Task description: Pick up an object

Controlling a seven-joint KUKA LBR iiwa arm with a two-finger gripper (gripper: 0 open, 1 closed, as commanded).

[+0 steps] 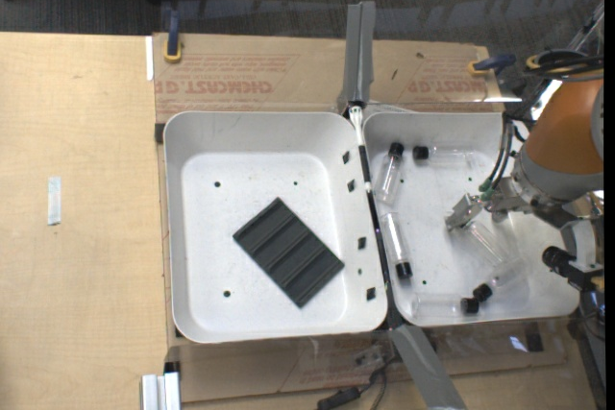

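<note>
A dark ribbed rectangular block lies flat and diagonal in the left bin.

Two shallow white bins sit side by side on the bench. The left bin holds a dark ribbed rectangular block, lying flat and turned at a slant near the bin's middle. The right bin holds several clear tubes with black caps: one near its upper left corner, one along its left wall, one near its lower edge. The gripper hangs low over the right bin's middle, below the orange-banded arm.
</note>
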